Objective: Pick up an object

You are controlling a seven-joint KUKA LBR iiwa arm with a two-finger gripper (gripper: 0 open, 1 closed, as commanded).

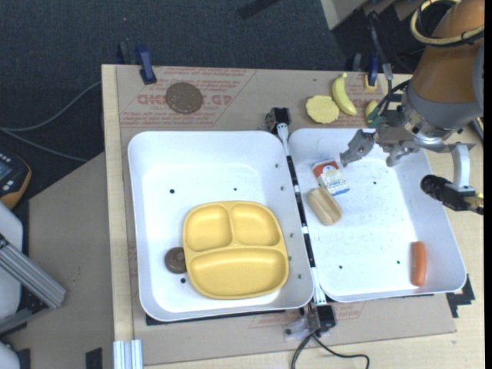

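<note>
Left bin holds a yellow tray with a brown disc touching its left edge; right bin has a sausage near the front right, a bun and a small carton by the left wall. Gripper hovers over the right bin's back edge, 2 fingers spread apart, nothing between them. Behind the bins: banana, yellow lump, brown coaster.

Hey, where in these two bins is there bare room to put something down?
Left bin: the back strip behind the yellow plate is bare. Right bin: the open middle between the bread roll and the sausage. Crowded: the right bin's back-left corner, with the small carton and the gripper.
</note>
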